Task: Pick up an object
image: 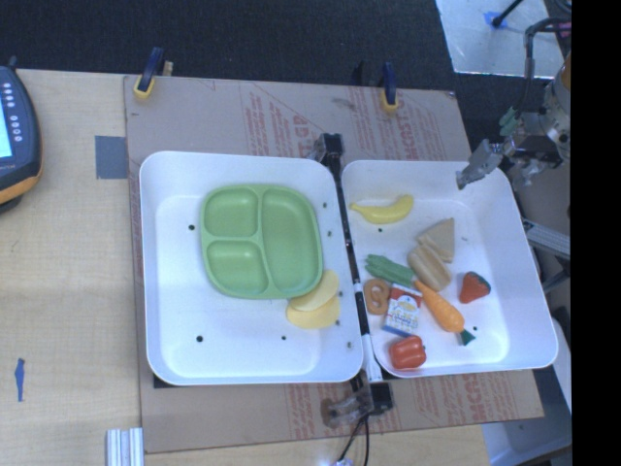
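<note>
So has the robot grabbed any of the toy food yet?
Not yet. The gripper hangs over the top right corner of the right bin, with no toy seen in it. The banana, carrot and strawberry all lie in that bin. Picking one, reaching down and lifting it is all left.

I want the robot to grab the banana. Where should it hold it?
Probably across the thick middle of the banana, coming straight down. It lies flat and alone near the top of the right bin, with bare floor on both sides of it.
</note>
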